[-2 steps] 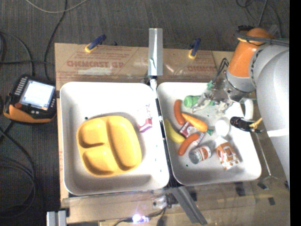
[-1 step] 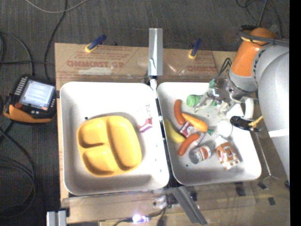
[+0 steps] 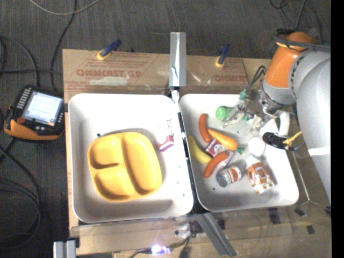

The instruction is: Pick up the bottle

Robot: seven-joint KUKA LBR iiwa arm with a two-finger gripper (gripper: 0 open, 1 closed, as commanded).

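In the camera view, the arm is reaching in from the right and hanging its end effector over the upper part of the right bin. Its metal tips are sitting low near the bin floor, close beside a green thing at the bin's upper middle. Whether the tips are apart or together I cannot tell; they are blurring into the white of the bin, and nothing is showing clearly between them.

The bottle is hard to pick out for certain. My best guess is the green thing, which may be a small bottle lying on its side, though it is too small to be sure. It is lying on the bin floor, not lifted.

The rest of the right bin is holding two sausages, a carrot, a banana, a small can, an orange-and-white carton and a white cup, all resting loose. The left bin is holding a yellow divided tray and a small pink-and-white wrapper.

As I am judging it, the task is sitting at its approach stage: the arm is near the likely target, but the grip and the lift are both left to do.
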